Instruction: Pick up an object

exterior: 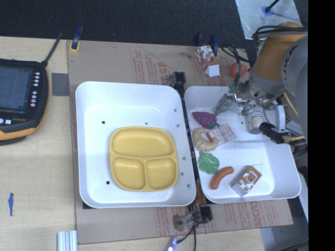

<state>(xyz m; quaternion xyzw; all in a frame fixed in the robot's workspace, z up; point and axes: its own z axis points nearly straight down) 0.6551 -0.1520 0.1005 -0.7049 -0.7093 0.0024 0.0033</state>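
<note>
The right white bin [282,163] holds several small items. A purple bunch of grapes [205,118] lies near its back left. Below it sits a pale bagel [201,140] with a small printed packet [223,134] leaning on it. A green leaf [208,162], an orange sausage [221,177] and a small brown-and-white box [246,180] lie toward the front. My gripper [226,102] hangs low over the bin's back edge, just right of and behind the grapes, apart from them. Nothing shows in its grasp. A silver can [255,121] stands right beside the wrist.
The left bin [91,114] holds a yellow compartment tray [144,158]. A small carton [208,59] and an orange item [238,69] lie behind the right bin. A teach pendant [18,98] rests at the far left. The grey and orange arm [280,56] rises over the back right.
</note>
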